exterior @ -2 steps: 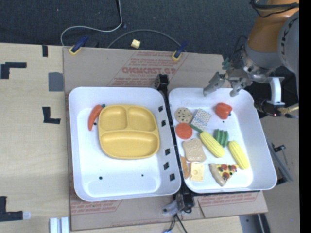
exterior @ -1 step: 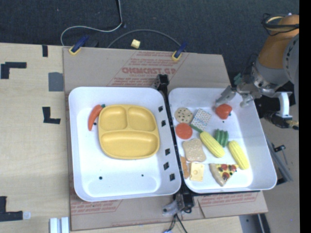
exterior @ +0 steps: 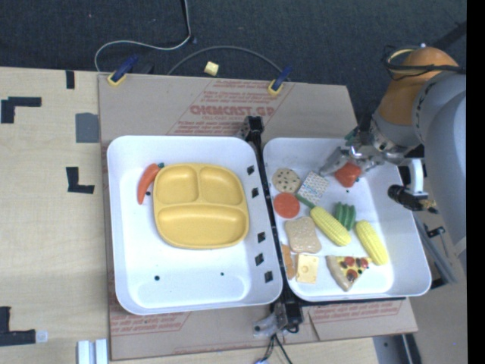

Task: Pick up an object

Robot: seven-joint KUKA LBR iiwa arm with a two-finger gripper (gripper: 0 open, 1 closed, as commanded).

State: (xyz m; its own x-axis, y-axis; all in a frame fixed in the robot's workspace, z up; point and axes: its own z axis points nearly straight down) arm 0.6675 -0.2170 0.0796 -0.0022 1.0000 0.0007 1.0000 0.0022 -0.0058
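Right bin point(exterior: 394, 279), red piece point(exterior: 348, 175) at gripper point(exterior: 350, 160)

Arm point(exterior: 447, 120): cut off at right edge. Red item point(exterior: 348, 175): partly covered by gripper point(exterior: 350, 158); identity unclear.

Colours and patterns, listed from the yellow divided plate point(exterior: 201, 205)

Orange-red carrot point(exterior: 147, 182) with green tip at the plate's left; both bins point(exterior: 129, 264) white. Right of the plate: speckled tan cookie point(exterior: 286, 179), red tomato slice point(exterior: 286, 205), two yellow corn cobs point(exterior: 330, 226), green vegetable point(exterior: 346, 214), beige bread slice point(exterior: 303, 235), pale yellow cheese point(exterior: 307, 268), pizza slice point(exterior: 347, 270) with red dots, red item point(exterior: 348, 174). Brown cardboard point(exterior: 227, 108) with red lettering.
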